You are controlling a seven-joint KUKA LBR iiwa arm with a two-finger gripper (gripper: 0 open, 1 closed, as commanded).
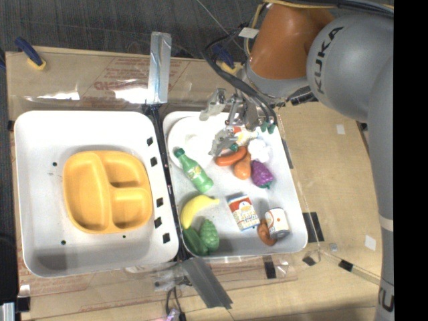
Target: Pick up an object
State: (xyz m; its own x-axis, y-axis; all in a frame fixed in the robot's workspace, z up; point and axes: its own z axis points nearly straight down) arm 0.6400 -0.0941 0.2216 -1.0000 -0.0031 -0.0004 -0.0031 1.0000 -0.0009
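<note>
Gripper, grip unclear, apparently touches orange toy just below.

Right bin: toys crowd its floor from the far pile under the gripper to the near wall, with bare floor along the far-left corner. Left bin: yellow tray at centre, open floor all round it.
</note>
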